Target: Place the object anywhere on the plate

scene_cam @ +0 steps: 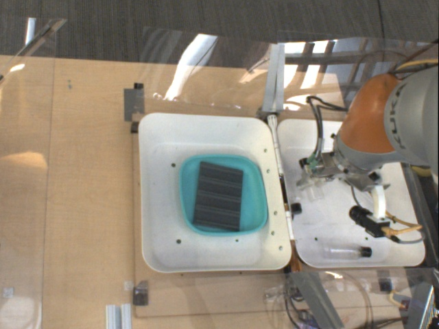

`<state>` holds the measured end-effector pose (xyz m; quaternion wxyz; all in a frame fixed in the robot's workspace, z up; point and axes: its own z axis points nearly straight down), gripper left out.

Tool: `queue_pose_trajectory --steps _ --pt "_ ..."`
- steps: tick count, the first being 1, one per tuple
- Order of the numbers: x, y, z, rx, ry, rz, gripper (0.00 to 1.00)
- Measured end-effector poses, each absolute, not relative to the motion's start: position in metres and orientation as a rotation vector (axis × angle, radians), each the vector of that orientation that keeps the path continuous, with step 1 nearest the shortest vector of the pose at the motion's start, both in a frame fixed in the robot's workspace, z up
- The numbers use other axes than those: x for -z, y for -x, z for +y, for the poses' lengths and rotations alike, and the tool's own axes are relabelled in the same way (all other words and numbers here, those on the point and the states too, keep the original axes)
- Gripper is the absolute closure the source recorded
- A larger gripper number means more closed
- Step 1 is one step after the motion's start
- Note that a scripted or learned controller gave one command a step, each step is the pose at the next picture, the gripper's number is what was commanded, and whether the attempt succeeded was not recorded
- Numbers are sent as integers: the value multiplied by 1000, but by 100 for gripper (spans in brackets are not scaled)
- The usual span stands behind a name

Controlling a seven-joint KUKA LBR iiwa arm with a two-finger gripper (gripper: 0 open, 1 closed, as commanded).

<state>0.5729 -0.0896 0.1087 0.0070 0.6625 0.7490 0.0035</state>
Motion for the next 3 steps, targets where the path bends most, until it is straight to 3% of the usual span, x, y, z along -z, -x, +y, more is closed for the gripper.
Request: queue_pose_trajectory --steps 1,2,3 --pt "-186 -560 -3 -10 -2060 2364 100" --pt "-185 -537 81 -7 -2004 2415 100" --pt "-185 -537 81 -7 -2005 2414 0"
